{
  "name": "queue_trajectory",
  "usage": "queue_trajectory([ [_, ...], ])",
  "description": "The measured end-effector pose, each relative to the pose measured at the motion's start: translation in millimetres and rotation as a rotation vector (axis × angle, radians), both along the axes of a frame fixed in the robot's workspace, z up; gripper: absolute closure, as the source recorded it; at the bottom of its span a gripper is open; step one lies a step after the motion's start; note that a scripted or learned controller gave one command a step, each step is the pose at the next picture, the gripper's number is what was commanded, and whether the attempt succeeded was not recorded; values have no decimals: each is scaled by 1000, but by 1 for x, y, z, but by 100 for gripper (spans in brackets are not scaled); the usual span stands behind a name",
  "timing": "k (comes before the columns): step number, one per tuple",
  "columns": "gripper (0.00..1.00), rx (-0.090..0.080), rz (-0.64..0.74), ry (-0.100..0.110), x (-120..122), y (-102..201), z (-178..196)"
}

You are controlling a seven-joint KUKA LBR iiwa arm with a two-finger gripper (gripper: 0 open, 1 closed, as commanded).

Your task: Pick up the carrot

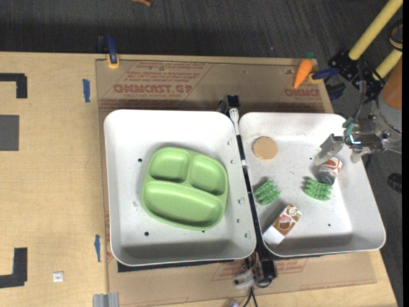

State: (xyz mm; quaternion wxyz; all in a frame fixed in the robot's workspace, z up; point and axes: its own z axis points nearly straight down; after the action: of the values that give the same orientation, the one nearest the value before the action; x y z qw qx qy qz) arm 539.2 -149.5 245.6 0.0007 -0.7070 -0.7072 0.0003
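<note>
My bench (51, 190): tan board top, black tape marks, blue tape tabs along its edges. Beyond it, dark grey carpet floor (211, 11), evenly lit.

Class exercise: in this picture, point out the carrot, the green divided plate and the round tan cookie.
carrot (303, 73): camera view, middle of its orange body, on the board behind the right bin.
green divided plate (185, 187): camera view, central ridge, in the left bin.
round tan cookie (264, 148): camera view, centre of its face, in the right bin.
</note>
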Motion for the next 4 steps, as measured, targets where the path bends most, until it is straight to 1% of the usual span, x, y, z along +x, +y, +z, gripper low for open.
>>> queue_trajectory([
  [1, 0, -1, -351, -2, 44, -39, -72],
  [2, 0, -2, -996, 0, 71, -36, -84],
  [3, 0, 6, -1168, 6, 112, -70, -111],
  [4, 0, 6, -1169, 6, 112, -70, -111],
])
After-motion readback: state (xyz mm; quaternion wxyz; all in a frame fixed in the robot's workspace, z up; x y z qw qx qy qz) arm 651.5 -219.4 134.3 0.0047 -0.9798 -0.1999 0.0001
